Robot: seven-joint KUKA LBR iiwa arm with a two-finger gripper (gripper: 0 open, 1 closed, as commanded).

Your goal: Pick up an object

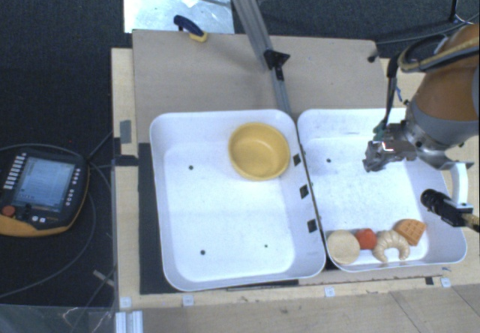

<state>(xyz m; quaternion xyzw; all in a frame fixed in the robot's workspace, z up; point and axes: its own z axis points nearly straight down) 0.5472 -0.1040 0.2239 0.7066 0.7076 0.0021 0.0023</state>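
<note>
Along the front edge of the right bin (337,129) lie a round beige bun (344,246), a small red piece (365,238), a pale croissant (392,246) and an orange waffle (410,230), close together. My gripper (375,157) hangs over the right bin's middle, behind those items and apart from them. Nothing shows between its fingers. A yellow bowl (259,151) sits at the back right of the left bin (172,174).
A grey pole (255,16) slants over the bench behind the bins. A teach pendant (37,190) lies on the floor at left. A black clamp (446,208) juts in by the right bin's right wall.
</note>
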